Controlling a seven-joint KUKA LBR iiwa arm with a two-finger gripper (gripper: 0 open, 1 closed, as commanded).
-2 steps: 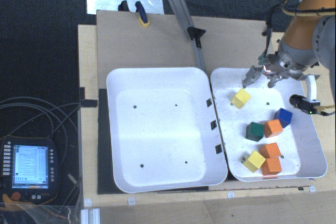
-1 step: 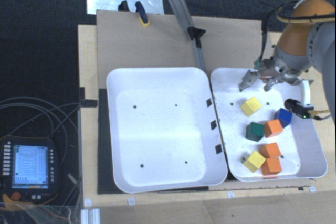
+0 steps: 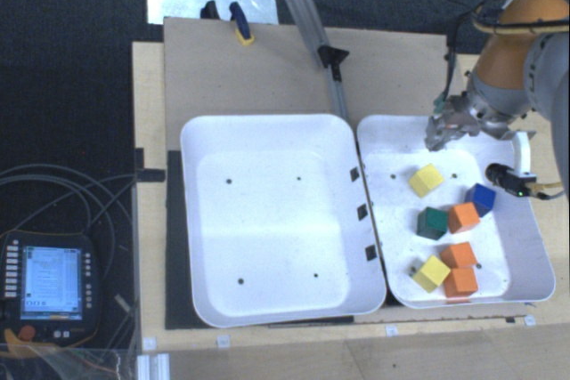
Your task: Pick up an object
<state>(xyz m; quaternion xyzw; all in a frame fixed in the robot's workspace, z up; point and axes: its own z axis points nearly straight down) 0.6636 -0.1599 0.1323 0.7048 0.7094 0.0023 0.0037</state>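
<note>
Camera view, from above: my pincer [image 3: 438,136] hangs over the far end of the right bin [image 3: 527,278], close to its back wall.
Grip: too small and dark to read; I cannot tell how far apart the tips stand, and no block shows between them.
Arm: my grey arm [image 3: 521,76] comes in from the right, its orange band [image 3: 533,9] above the wrist.
Nearest block: a yellow block [image 3: 426,180] lies just below and left of my pincer on the bin floor, apart from it.
Middle cluster: a blue block [image 3: 482,198], an orange block [image 3: 463,217] and a green block [image 3: 432,222] sit close together, the orange one between the other two.
Near end: a second yellow block [image 3: 433,273] sits beside two more orange blocks [image 3: 460,267], stacked one behind the other toward the front rim.
Left bin: the white left bin [image 3: 200,147] sits side by side with the right one.
Bench edge: a handheld control screen [image 3: 46,285] lies at the lower left, with cables looping off it.
</note>
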